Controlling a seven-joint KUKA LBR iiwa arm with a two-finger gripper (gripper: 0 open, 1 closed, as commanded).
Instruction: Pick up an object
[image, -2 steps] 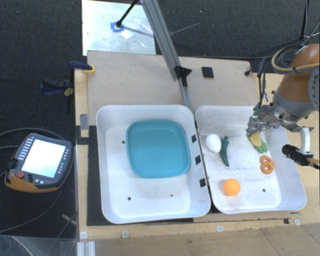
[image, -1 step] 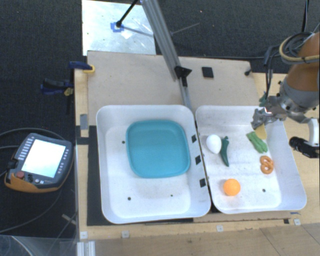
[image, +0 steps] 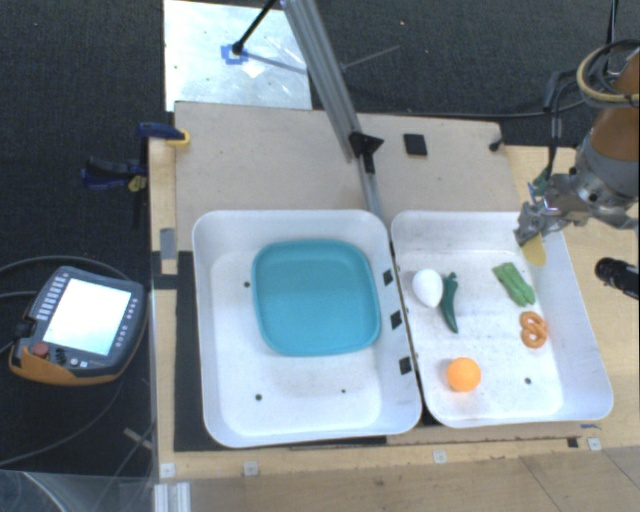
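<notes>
In the right bin (image: 585, 395) lay a white egg (image: 428, 287) touching a dark green pepper (image: 450, 302), a light green pod (image: 514, 283), a pretzel (image: 533, 329) and an orange ball (image: 463, 374). My gripper (image: 535, 225) hung over that bin's far right rim, something yellowish just below it; whether it gripped I could not tell. The left bin (image: 225, 400) held a blue plate (image: 315, 297). I could read no writing.

Two bins (image: 300, 425), perhaps five objects (image: 463, 375)

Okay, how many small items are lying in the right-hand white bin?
5: white egg and dark green pepper at left, light green pod and orange pretzel at right, orange ball in front.
</notes>
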